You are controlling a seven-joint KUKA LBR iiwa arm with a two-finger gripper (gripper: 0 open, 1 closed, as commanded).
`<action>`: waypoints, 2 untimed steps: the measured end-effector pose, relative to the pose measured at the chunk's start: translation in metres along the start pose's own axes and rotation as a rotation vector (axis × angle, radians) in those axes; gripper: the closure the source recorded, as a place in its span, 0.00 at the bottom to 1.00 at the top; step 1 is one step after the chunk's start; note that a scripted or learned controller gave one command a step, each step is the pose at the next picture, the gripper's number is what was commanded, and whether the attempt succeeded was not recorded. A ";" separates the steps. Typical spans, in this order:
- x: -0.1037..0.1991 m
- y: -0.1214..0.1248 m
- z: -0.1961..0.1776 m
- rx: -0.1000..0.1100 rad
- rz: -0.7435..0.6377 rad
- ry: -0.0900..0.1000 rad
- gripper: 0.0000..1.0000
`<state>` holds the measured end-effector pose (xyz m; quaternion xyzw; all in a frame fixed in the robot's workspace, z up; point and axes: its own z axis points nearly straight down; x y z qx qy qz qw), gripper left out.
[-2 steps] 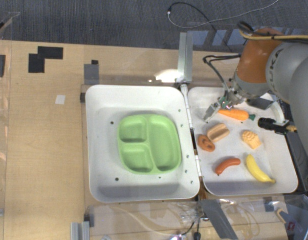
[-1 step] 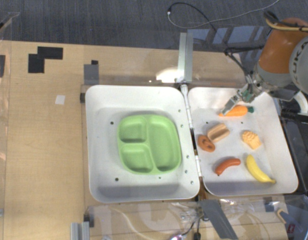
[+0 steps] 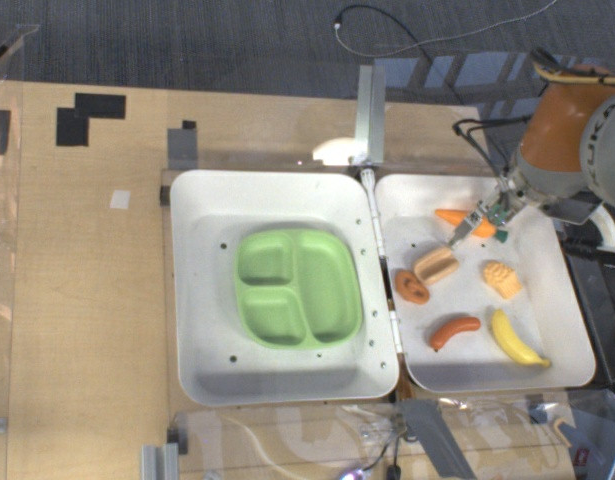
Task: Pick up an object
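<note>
Wooden counter (image 3: 87,298) carries two shallow white bins side by side. Left bin (image 3: 202,368) holds a green divided tray (image 3: 297,288) with three compartments, lying flat near the bin's centre.

Right bin (image 3: 577,363) holds the loose objects:
- orange carrot (image 3: 449,216), toward the far edge, lying roughly crosswise, its thick end partly under the gripper
- tan cylinder resembling a bread roll (image 3: 436,265), near mid-bin, tilted diagonally
- small brown pretzel-like piece (image 3: 411,287), just beside the cylinder, close to the wall between the bins
- red-brown sausage (image 3: 454,330), toward the near edge
- yellow banana (image 3: 514,338), to the right of the sausage, near it but apart
- pale orange ridged piece (image 3: 501,279), between the banana and the gripper; identity unclear

Arm enters from the right, orange band (image 3: 557,133) over the far right corner of the right bin. Gripper (image 3: 482,220) is low over the far part of the right bin, at the carrot's thick end. Jaws: too small and obscured here; cannot tell whether they are apart, together, or clamped on the carrot. Contact with the carrot likewise not resolvable.
</note>
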<state>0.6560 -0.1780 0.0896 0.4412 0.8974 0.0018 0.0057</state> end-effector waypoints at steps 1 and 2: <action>-0.001 0.004 -0.014 -0.008 -0.001 -0.007 1.00; 0.039 0.002 -0.103 0.000 -0.031 0.001 1.00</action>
